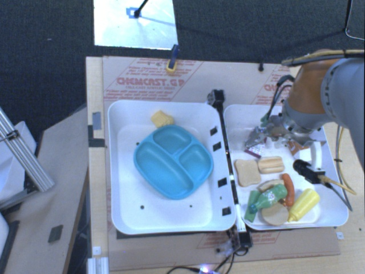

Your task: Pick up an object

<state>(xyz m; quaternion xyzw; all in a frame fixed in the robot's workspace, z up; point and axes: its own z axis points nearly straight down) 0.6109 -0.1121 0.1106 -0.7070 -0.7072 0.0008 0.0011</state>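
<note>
Nearest the lens, the left bin [117, 170] holds a blue tray [173, 161], with a yellow block [162, 118] just beyond the tray. Right of the tray, the second bin [336, 213] carries toast [247, 172], a bun [270, 164], a green toy [266, 197], a sausage [288, 188] and a mustard bottle [304, 204]. Beyond the bun the claw [263, 135] hangs low; whether it is clenched I cannot tell. Crowding could make it nudge the food aside.

Just beside the gripper [268, 135], a tan bread slice [247, 172] and pale bun [271, 164]; beyond them a red sausage [288, 188], yellow bottle [303, 204] and green vegetable [266, 198]. Well apart, a light-blue divided plate [173, 161] in the white left bin [128, 213].
</note>
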